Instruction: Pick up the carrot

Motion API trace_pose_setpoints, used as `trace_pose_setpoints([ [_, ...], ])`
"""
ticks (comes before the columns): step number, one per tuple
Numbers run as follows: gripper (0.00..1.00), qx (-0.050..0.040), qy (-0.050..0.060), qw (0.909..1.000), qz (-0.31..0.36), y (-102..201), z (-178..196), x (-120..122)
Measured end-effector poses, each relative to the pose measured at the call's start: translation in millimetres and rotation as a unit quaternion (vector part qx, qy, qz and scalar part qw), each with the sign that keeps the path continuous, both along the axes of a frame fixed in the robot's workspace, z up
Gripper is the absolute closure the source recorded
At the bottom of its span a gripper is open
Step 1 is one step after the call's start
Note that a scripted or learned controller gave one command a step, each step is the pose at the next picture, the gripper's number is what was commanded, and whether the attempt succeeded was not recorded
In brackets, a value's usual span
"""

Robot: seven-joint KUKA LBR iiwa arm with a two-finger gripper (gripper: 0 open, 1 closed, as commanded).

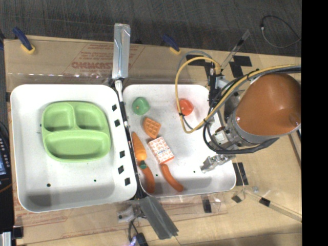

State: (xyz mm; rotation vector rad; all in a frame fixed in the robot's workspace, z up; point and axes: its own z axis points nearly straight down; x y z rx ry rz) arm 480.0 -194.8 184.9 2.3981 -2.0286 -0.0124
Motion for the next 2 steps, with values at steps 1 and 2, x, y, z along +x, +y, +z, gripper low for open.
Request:
trace_pose_setpoints([
  [1, 1.00, -0.0023, -0.003, 0.9523, -0.305, 31, 53, -1],
  [2, 1.00, -0.0008, -0.003, 0.9970, -0.077, 25, 69, 0],
])
